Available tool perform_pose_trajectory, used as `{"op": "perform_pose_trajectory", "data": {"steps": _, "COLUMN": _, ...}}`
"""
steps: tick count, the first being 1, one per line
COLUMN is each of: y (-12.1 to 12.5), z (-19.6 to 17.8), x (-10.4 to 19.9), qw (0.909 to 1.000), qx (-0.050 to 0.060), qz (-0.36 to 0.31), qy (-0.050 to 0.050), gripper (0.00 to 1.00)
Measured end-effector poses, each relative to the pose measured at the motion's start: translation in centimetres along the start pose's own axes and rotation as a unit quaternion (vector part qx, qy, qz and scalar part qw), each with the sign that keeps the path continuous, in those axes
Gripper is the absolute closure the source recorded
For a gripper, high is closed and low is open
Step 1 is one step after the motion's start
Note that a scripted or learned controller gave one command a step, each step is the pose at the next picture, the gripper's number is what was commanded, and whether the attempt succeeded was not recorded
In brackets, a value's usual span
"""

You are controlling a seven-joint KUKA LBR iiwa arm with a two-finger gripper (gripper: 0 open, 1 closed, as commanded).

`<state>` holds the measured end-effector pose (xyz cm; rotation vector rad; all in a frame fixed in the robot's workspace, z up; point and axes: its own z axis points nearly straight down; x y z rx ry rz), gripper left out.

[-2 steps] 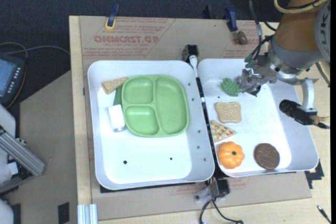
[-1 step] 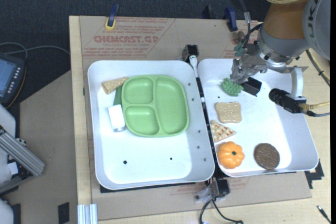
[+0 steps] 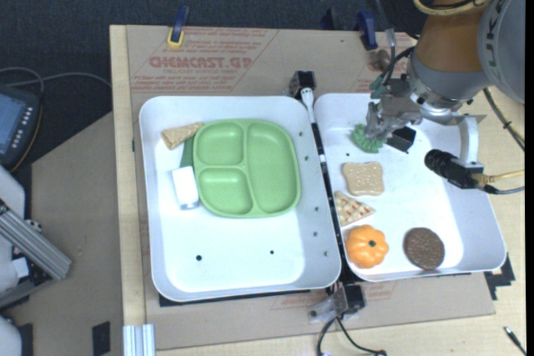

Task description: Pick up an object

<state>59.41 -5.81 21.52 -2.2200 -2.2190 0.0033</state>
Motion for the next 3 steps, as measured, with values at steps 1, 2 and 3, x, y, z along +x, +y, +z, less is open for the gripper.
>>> {"op": "perform_pose_trajectory", "data": {"steps": 1, "y": -1.1, "z": -0.8, "x": 0.8, "qw": 1.0, "qx": 0.0, "qz": -0.001, "qy": 0.0, "gripper": 1.0}}
{"op": "perform_pose_trajectory", "data": {"steps": 2, "y": -0.5, "z": -1.5, "x": 0.9, "qw": 1.0, "qx": -0.003, "qz": -0.001, "qy": 0.0, "gripper": 1.0}}
{"op": "perform_pose_trajectory", "data": {"steps": 3, "y": -0.6, "z": -1.9, "x": 0.3, "qw": 1.0, "qx": -0.003, "qz": 0.0, "qy": -0.001, "gripper": 1.0}}
